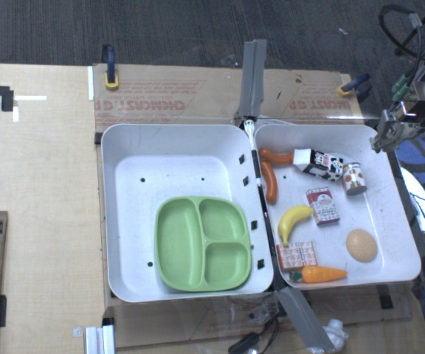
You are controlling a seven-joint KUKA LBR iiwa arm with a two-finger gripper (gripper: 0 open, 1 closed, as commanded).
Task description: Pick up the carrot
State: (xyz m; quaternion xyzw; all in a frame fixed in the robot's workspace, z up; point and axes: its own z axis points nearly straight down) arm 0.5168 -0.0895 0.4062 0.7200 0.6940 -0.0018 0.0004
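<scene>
Here the claw (387,140) hangs at the far right of the bench, just over the upper right rim of the right bin (408,268); its metal parts blur together, so I cannot tell how wide it stands or whether anything sits in it.

Nearest to it, a little to its left and lower in the view, stands a small can (354,178) with a red label, and beside that lies a black-and-white milk carton (317,163). Further left, two smooth orange-red sausages (271,172) rest against the bin's left wall. Below the carton lies a small red box (322,206), then a curved yellow banana (293,222), and a matte tan egg (361,245).

The carrot (323,274) lies well apart from the claw, at the near edge of the same bin: a tapered, glossy orange piece with a green stub, lying on its side, touching or just beside a red-and-white carton (296,256).

The risks, as I judge them: the carrot's round, slick form may roll or squirt from the grip; the neighbouring carton and the sloping bin wall crowd the approach, so a finger could land on either; and the orange sausages could be mistaken for the target.

Beyond, the left bin (116,198) holds a green divided plate (204,243).
</scene>
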